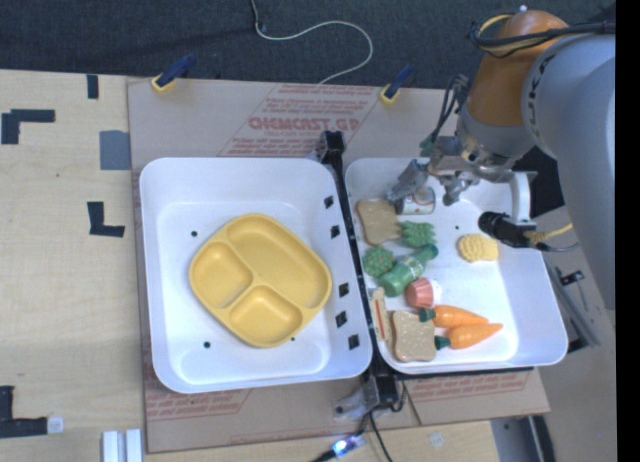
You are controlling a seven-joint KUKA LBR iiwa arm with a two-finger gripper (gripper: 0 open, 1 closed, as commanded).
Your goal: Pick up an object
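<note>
You find the gripper poised over the far end of the right bin, with nothing visibly between its parts and its opening not discernible; the bread slice lies just beside it; judge this the approach step; next, descend squarely onto one item.

Bright, even overhead light; the white bins left of and below the gripper look nearly washed out. Shadows are soft and short. The arm to the gripper's right is slightly blurred, and small toys beneath it lack fine detail
</note>
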